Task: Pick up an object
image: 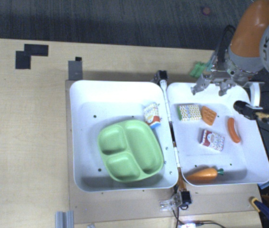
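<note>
1. Gripper [213, 86] hangs over the far edge of the right white bin [255, 163], fingers spread apart, nothing between them.
2. Just below it, the speckled green-dotted square packet [189, 112] touches an orange waffle-like piece [208, 115].
3. Red sausage [234, 130], red-white carton [212, 140] and orange carrot [203, 175] lie nearer.
4. Left white bin [84, 127] carries a green divided plastic tray [129, 150].

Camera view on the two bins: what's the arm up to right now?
The KUKA arm's gripper hangs over the far edge of the right bin with nothing between its fingers. Below it in that bin lie a dotted box, an orange piece, a sausage, a red-and-white carton and a carrot. The left bin holds a green divided plate and a small packet. No pick yet.
</note>
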Robot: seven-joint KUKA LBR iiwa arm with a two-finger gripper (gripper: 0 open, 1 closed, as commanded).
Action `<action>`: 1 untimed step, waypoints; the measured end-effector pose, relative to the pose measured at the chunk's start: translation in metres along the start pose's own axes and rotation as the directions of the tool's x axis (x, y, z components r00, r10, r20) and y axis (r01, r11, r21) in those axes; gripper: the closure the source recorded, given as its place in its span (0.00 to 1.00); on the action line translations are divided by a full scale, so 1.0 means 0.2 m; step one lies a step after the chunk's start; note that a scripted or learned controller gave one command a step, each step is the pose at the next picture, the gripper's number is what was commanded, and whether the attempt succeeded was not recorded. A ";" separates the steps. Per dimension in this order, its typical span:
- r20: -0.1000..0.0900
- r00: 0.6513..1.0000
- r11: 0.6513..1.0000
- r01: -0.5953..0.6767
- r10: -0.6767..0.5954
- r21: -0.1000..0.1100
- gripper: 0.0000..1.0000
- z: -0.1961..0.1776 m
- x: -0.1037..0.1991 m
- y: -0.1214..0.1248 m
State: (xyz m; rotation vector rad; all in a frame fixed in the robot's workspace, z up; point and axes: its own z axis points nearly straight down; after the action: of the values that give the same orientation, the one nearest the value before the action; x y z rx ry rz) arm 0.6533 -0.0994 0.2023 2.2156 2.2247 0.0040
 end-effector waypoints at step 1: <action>0.000 1.000 1.000 0.002 -0.002 -0.003 0.00 0.58 0.03 0.08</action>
State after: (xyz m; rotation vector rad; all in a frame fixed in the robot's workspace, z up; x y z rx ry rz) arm 0.6702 -0.0937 0.0859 2.2112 2.2258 0.0068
